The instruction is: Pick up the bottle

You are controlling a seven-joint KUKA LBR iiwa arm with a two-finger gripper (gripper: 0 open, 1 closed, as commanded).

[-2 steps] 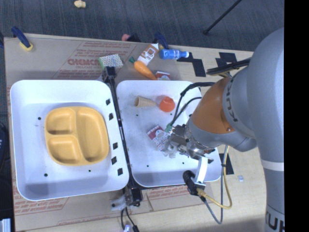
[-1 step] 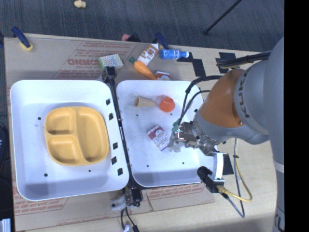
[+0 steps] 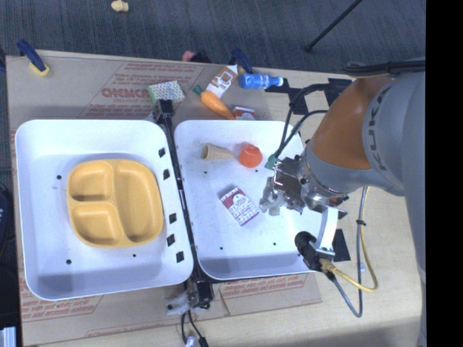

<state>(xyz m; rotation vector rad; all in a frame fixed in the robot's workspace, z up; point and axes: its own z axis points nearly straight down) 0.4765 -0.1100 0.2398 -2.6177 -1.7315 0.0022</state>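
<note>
The gripper [image 3: 269, 202] hangs low over the right-hand part of the right bin [image 3: 217, 262], at the end of the grey arm [image 3: 362, 139] with its orange band, which comes in from the right side of the view. From this angle it is not possible to tell how the pincer stands, open or closed; nothing can be made out held in it.

Just to the left of the pincer, close but apart from it, a small red and white card packet [image 3: 239, 204] lies flat on the bin floor. Up and slightly left of the pincer sits an orange cup-like piece [image 3: 249, 155], and left of that a tan cone [image 3: 217, 152] lies on its side, its point toward the cup.

The bottle [image 3: 258, 82], blue with a paler cap end, lies on its side outside the bin, on the cardboard bench top [image 3: 116, 85], well above the pincer and beyond the bin's far rim. Left of the bottle lie a white and orange carton [image 3: 222, 82] and an orange carrot-shaped toy [image 3: 216, 105], also outside the bin.

Far to the left of the pincer, the left bin [image 3: 36, 266] holds a yellow divided tray [image 3: 116, 201], lying flat near its middle.
</note>
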